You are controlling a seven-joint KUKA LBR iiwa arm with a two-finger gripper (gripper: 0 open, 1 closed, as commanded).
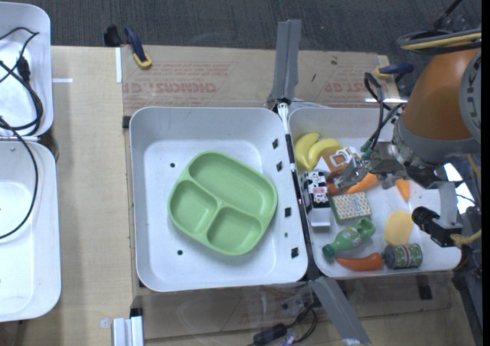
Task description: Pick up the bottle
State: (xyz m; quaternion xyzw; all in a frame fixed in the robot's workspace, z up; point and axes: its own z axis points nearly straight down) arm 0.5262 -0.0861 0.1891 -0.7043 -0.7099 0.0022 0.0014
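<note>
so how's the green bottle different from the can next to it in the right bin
The green bottle is longer and slimmer, tapering to a neck; the can is short and stubby. The bottle is bright green all over, while the can is darker with a mixed label. The bottle lies at a slant, the can roughly level across the view. Both lie on their sides near the front of the right bin.

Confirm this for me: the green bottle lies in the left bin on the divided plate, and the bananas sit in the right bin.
Not quite. The green bottle lies in the right bin, near its front edge beside a red pepper, not on the divided plate, which sits in the left bin. The bananas do sit in the right bin. The camera view shows this.
</note>
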